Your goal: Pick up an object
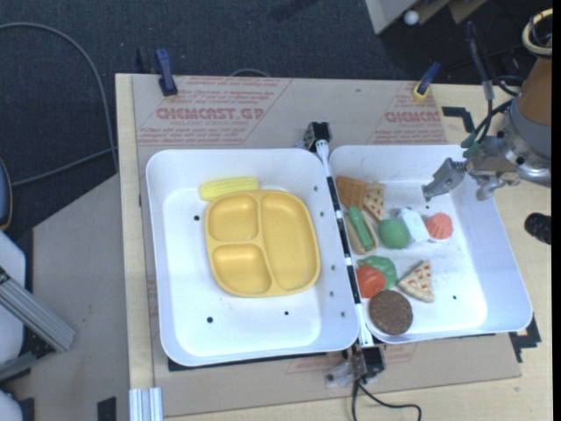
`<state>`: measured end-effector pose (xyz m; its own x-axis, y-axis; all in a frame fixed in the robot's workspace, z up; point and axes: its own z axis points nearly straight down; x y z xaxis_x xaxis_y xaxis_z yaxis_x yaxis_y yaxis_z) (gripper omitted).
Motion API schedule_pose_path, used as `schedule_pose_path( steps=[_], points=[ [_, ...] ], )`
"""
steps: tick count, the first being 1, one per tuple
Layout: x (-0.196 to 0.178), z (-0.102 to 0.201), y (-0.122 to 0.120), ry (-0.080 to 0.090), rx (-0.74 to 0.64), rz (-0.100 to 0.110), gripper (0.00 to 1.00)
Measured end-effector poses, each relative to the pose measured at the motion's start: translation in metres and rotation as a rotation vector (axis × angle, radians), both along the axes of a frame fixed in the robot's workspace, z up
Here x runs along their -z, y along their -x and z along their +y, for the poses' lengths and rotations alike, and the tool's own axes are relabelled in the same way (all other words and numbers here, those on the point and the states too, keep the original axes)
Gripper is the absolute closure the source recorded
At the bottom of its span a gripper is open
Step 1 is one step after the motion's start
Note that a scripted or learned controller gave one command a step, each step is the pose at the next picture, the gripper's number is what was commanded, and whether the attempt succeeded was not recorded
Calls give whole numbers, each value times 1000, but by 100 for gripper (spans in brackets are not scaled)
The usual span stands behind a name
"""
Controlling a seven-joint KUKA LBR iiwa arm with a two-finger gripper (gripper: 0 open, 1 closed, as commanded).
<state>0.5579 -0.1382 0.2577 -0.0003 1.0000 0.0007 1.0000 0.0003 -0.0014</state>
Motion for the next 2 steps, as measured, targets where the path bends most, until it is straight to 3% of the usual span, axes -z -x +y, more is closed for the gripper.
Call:
schedule_pose_path(
  steps=[1,2],
  points=[
    [133,47,2,0,-1,-1,0],
    [156,31,-26,5,-1,-21,0]
  ],
)
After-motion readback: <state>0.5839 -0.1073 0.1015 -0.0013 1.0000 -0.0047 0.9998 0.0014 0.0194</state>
